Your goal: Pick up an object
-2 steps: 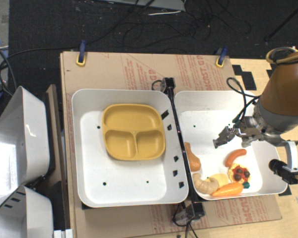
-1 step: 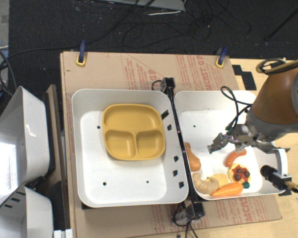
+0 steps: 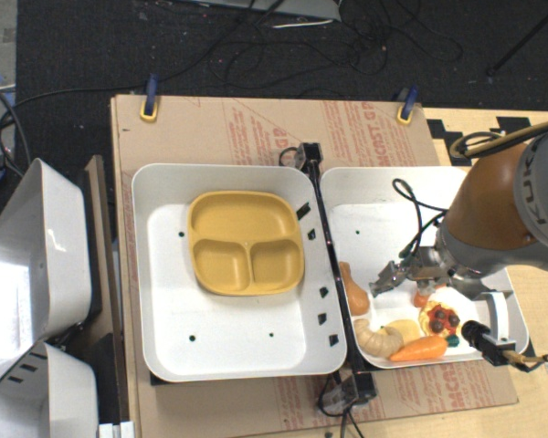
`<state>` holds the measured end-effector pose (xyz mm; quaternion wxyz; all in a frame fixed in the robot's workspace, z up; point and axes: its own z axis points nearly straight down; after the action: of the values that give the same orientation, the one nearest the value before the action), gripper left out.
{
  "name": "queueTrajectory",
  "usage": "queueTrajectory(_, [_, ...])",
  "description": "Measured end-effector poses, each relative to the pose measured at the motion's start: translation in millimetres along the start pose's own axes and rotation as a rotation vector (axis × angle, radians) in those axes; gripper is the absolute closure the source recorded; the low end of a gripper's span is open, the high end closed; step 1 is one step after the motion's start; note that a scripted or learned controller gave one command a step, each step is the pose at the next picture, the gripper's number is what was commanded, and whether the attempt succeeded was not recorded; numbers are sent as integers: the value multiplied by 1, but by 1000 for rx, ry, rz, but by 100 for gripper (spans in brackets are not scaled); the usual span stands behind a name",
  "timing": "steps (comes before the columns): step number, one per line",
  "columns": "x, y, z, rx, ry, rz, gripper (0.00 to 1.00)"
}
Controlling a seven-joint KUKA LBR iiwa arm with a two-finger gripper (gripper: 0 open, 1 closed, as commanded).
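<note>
We are hovering hand in right bin; finger state, cannot tell. We are aiming for carrot below, centring before descending.

The light is bright and even, falling from overhead. The two shallow white plastic bins come out close to pure white, their floors nearly washed out, with soft grey shading along the inner walls. The yellow three-compartment plastic plate shows gentle highlights on its rim and only a faint shadow beneath. The spare white tub at the left edge carries a patch of glare on its wall. The dark carpeted floor beyond the brown cardboard-covered worktop sinks almost to black, grainy and speckled. Edges look slightly soft throughout, with compression noise. The grey arm's rounded orange-brown band has a smooth sheen.
</note>
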<state>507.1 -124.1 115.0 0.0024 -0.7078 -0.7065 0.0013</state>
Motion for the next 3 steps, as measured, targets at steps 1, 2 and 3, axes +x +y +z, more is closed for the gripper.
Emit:
queueTrajectory(1, [0,1,-13,-5,-1,1,100])
queueTrajectory(2, [-1,-4,-57,-9,-2,-2,100])
queueTrajectory(3, [-1,-3,-107,-11,-3,-5,100])
